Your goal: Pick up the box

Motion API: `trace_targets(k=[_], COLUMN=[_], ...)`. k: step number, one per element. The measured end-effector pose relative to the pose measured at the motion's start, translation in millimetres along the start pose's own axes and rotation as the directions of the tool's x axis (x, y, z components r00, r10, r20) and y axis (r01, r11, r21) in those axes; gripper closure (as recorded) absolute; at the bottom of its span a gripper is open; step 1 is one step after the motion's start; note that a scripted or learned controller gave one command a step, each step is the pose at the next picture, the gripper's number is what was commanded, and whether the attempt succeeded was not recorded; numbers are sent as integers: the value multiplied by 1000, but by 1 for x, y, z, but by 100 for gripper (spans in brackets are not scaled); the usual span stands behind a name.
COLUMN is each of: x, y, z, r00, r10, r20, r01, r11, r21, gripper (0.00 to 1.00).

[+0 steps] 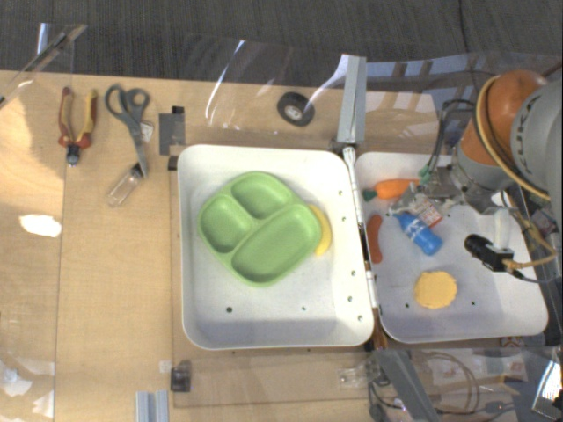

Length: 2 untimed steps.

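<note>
A small blue box (424,236) with a white and red upper end lies tilted in the middle of the right bin (528,315). My gripper (417,206) hangs low over the box's upper left end, reaching in from the right. It is very close to the box or touching it, and I cannot tell which. The grey arm with its orange band (510,104) rises at the far right.
In the right bin an orange carrot (392,187) lies at the back left, a red-brown sausage (375,237) along the left wall, and a round yellow-orange cookie (435,289) near the front. The left bin (264,323) holds a green divided plate (260,227) over a yellow item (323,232). Scissors, pliers and a tape roll lie on the bench.
</note>
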<state>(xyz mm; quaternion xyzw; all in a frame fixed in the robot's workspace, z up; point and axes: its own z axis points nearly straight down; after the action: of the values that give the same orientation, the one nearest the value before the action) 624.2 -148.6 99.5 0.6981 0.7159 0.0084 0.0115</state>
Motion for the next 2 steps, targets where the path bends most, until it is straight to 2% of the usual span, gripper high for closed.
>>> trace_targets(k=[1,2], x=[-47,-46], y=[16,19], z=[3,-11], r00=[998,998], r10=[-57,-60], r20=[1,5], r01=[57,60], r11=[998,998], r21=[2,-7], gripper=[0,100])
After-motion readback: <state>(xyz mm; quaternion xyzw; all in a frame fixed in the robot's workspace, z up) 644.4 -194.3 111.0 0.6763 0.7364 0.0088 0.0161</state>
